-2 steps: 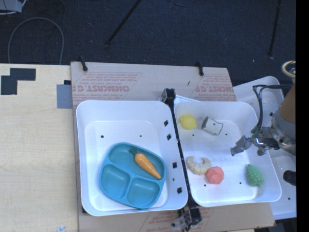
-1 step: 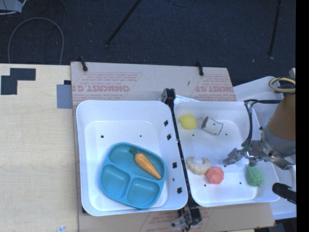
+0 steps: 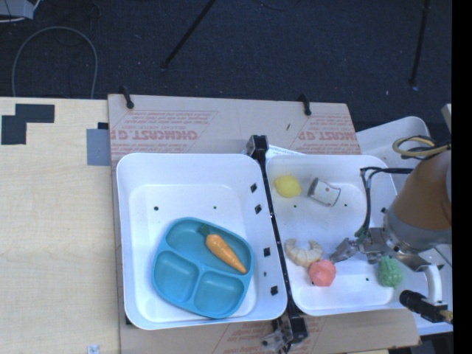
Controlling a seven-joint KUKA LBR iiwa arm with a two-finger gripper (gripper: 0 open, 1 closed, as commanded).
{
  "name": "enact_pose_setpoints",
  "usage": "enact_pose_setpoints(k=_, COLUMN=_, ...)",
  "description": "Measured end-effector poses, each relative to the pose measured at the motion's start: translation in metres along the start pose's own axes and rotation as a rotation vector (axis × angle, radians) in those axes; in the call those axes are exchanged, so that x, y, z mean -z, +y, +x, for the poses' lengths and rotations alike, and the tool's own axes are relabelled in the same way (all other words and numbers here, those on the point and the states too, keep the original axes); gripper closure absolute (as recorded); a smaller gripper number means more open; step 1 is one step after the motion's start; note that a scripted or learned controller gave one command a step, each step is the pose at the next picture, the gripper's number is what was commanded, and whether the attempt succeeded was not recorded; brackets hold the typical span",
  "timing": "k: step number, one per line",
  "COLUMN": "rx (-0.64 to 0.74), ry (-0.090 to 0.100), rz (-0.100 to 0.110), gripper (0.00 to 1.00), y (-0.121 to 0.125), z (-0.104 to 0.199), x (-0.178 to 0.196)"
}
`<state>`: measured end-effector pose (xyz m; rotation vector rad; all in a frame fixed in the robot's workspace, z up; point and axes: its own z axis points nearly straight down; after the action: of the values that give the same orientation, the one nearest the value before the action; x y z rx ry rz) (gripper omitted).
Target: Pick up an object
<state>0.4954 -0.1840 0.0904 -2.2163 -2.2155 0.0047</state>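
The pincer (image 3: pixel 345 251) hangs low in the right bin (image 3: pixel 335 307), near its front right part. Its metal fingers (image 3: pixel 341 253) point left and look a little way apart. Nothing sits between them.

A pink ball (image 3: pixel 321 273) lies just below and left of the finger tips, very close. It looks soft and round. A pale, bumpy, curved lump (image 3: pixel 303 252) lies just left of the pincer, touching the pink ball's top edge or nearly so. A green knobbly lump (image 3: pixel 389 272) sits by the bin's right wall, on the other side of the pincer, partly under the arm (image 3: pixel 424 201).

Near the back of the right bin lie a smooth yellow ball (image 3: pixel 287 186) and, beside it, a small shiny grey cup (image 3: pixel 324 191) tipped on its side.

The left bin (image 3: pixel 147 175) holds a blue plastic tray (image 3: pixel 193 282) with three dips, toward the front. An orange carrot (image 3: pixel 226 252) lies slanted on the tray's back right part.

Both bins are white and smooth, and sit on brown card on the desk (image 3: pixel 51 234).
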Motion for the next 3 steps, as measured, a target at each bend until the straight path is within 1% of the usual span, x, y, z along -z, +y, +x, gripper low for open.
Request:
enact_pose_setpoints(k=1, rx=-0.004, ry=-0.001, rz=-0.003, gripper=1.00, y=0.001, z=-0.001, x=0.013)
enact_pose_setpoints(k=2, rx=-0.002, ry=-0.003, rz=-0.009, gripper=1.00, y=-0.008, z=0.002, x=0.066)
enact_pose_setpoints(k=3, rx=0.003, ry=-0.004, rz=-0.012, gripper=1.00, y=-0.002, z=0.006, x=0.127)
